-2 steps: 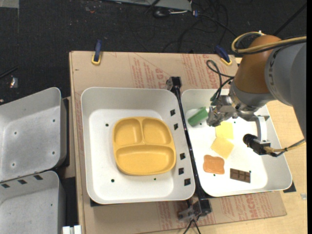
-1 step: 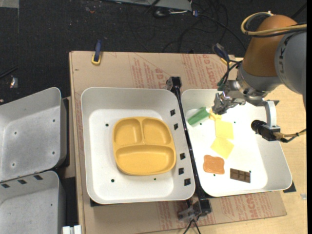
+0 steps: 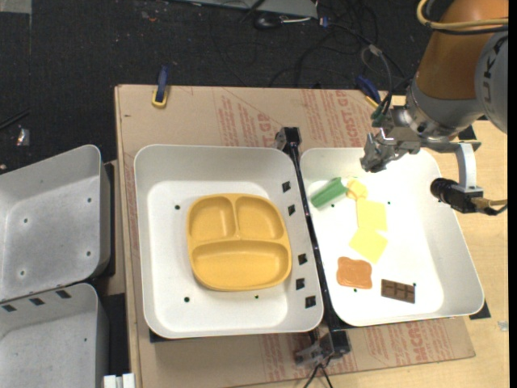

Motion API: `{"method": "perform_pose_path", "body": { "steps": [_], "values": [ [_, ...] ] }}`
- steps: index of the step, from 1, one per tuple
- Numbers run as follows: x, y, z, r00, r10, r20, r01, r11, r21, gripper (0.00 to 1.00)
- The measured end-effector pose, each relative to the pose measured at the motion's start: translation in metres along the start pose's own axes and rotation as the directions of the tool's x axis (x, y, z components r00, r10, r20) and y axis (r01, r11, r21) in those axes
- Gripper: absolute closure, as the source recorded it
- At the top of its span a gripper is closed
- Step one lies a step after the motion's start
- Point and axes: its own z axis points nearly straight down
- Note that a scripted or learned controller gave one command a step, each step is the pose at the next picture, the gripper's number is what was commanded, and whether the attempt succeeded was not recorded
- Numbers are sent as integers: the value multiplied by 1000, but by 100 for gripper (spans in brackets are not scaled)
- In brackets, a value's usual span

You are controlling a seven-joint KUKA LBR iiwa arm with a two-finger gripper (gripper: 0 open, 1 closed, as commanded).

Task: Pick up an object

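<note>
The right bin (image 3: 452, 249) holds a green block (image 3: 327, 192), a small yellow piece (image 3: 356, 189), a flat yellow sheet (image 3: 370, 229), an orange toast-shaped piece (image 3: 354, 273) and a brown chocolate bar (image 3: 397, 291). My gripper (image 3: 375, 158) hangs over the far part of this bin, just right of and above the small yellow piece. Nothing shows between its fingers. A yellow divided plate (image 3: 239, 242) lies in the left bin (image 3: 161, 217).
A black divider with clips (image 3: 303, 233) runs between the two bins. The arm's orange band (image 3: 464, 31) and a black side fitting (image 3: 452, 191) stand over the right bin's far right corner. Loose white bin parts (image 3: 48, 217) lie at the left.
</note>
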Motion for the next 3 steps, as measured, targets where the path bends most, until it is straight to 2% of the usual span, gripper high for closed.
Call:
{"method": "perform_pose_path", "body": {
  "steps": [1,3],
  "values": [
    [58,-10,0,1000,-4,-3,4,1000,8,100],
    [153,-48,30,1000,-4,-3,4,1000,11,100]
  ]
}}
